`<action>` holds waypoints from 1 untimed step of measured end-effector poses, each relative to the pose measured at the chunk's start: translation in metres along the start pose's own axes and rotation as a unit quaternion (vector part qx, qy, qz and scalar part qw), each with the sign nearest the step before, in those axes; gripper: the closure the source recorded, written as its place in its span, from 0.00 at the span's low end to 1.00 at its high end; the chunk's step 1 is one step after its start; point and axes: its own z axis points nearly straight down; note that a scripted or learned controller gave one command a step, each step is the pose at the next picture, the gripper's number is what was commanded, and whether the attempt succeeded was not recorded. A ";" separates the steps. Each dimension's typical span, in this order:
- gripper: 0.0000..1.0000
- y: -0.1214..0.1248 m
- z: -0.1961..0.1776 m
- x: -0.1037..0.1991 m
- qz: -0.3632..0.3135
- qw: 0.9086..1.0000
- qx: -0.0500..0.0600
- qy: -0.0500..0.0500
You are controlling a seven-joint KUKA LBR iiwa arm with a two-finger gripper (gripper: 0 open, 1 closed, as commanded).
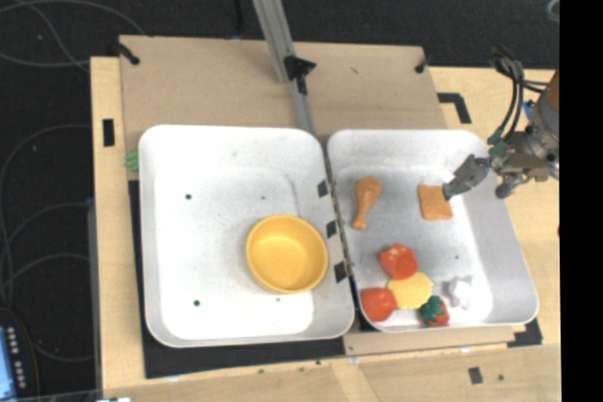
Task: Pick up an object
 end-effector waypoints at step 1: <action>0.00 0.000 0.000 0.000 0.000 1.000 0.000 0.000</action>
